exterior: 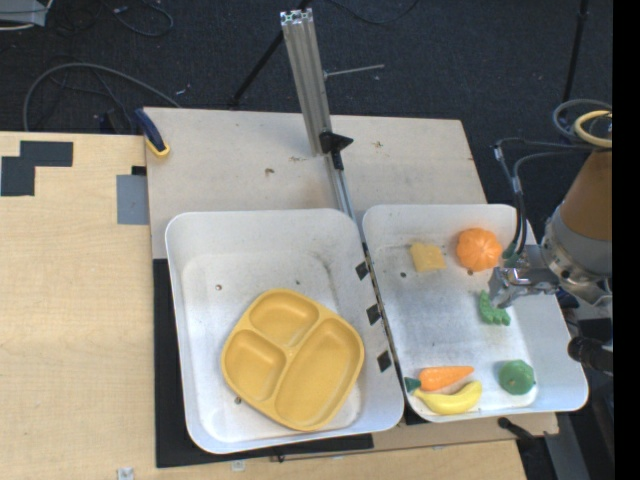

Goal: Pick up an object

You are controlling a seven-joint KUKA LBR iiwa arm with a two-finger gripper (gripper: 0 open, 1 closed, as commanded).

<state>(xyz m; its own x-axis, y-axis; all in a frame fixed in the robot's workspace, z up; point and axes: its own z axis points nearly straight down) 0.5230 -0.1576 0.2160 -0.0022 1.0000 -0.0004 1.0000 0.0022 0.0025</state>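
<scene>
The right bin (pixel 440 308) holds an orange fruit (pixel 479 249), a pale yellow cheese wedge (pixel 427 258), a small green toy piece (pixel 493 311), a carrot (pixel 446 376), a banana (pixel 451 399) and a round green fruit (pixel 516 376). My gripper (pixel 507 286) reaches in from the right and hovers over the bin's right side, directly above the small green piece and just below the orange fruit. The metal fingers point down-left toward the green piece. Nothing is visibly lifted between them.
The left bin (pixel 200 268) holds a yellow divided plate (pixel 292 358). An aluminium post (pixel 308 78) stands behind the bins. Black clips (pixel 372 313) sit on the rim between the bins. Cables hang beside the arm at right.
</scene>
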